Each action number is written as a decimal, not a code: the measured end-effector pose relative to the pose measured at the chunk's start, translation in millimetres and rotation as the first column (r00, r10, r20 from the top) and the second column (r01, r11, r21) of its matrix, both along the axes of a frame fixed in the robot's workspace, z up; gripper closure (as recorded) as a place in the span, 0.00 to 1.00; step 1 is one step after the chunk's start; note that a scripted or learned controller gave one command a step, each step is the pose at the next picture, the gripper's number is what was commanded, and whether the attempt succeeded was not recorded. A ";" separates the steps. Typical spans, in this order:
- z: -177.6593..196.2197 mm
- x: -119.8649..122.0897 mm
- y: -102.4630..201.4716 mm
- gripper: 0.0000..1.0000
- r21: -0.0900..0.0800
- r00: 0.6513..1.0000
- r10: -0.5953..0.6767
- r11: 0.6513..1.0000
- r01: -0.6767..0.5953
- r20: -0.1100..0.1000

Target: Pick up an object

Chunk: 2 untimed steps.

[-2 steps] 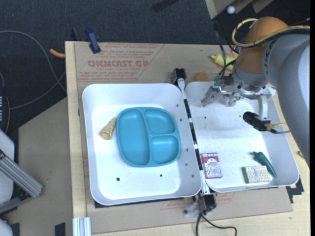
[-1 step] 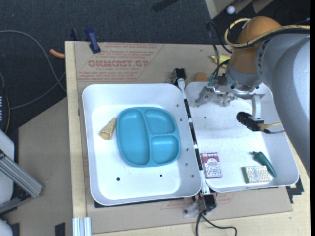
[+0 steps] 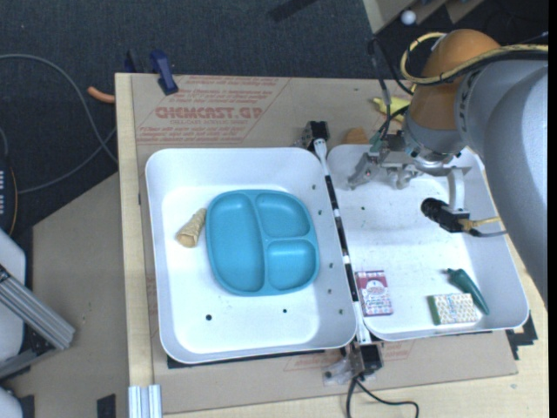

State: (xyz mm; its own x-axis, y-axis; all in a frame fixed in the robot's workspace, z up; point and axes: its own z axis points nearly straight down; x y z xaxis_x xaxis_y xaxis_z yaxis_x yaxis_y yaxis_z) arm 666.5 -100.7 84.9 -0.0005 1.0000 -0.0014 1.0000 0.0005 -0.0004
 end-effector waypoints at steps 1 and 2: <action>0.2 -5.3 3.1 0.00 0.001 1.000 -0.001 1.000 0.001 -0.001; 0.0 0.3 2.3 0.00 0.000 1.000 0.001 1.000 -0.001 0.003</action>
